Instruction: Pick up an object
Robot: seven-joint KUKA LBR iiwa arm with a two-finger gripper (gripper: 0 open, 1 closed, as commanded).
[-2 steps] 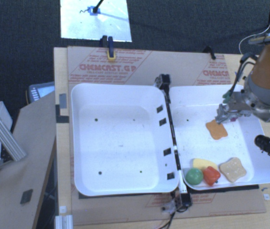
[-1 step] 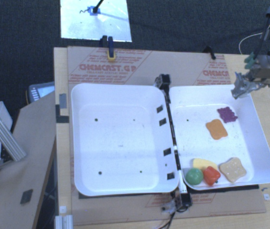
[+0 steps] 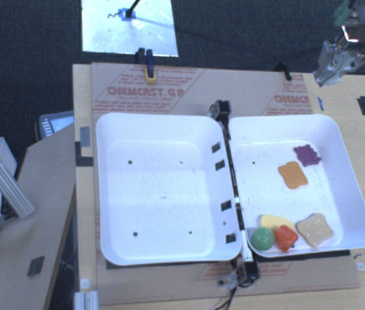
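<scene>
Camera view, left to right, all placed off the right bin (image 3: 337,134). Left bin (image 3: 104,134) just beside it, walls touching. Inside right bin, near front wall: green ball (image 3: 263,239), red pepper (image 3: 286,237), yellow wedge (image 3: 275,221) just behind those two, toast slice (image 3: 314,229). Mid-bin toward far right wall: orange piece (image 3: 292,174), long axis roughly front-to-back; purple cluster (image 3: 306,154) just behind it. Gripper (image 3: 331,66) above far right corner, outside rim, over bare surface (image 3: 363,118). All objects lie forward and left of gripper; purple cluster likely nearest. Nothing visibly held; opening width cannot be told.
</scene>
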